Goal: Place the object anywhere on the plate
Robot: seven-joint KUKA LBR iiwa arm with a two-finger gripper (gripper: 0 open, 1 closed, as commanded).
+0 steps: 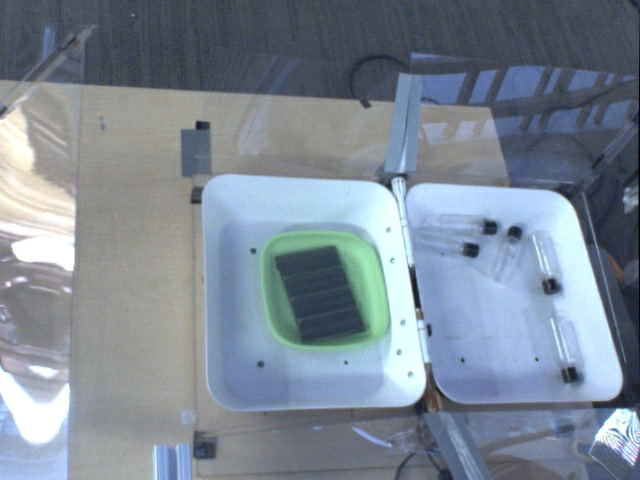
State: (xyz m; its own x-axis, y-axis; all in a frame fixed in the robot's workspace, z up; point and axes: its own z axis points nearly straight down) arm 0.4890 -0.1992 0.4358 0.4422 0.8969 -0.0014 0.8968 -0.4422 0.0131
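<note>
Two white bins sit side by side on the wooden bench (120, 268). The left bin (230, 368) holds one green square plate (275, 308), and on the plate lies one dark ribbed block (320, 295), its long side tilted toward eleven o'clock. The right bin (490, 368) holds five clear vials with black caps: two near its ten o'clock corner (455, 226), one just beside them toward twelve (507, 251), one at two o'clock (544, 258), one at four o'clock (565, 346). The block is rectangular, matte dark grey, with four grooves crossing it, resting at the plate's centre.
</note>
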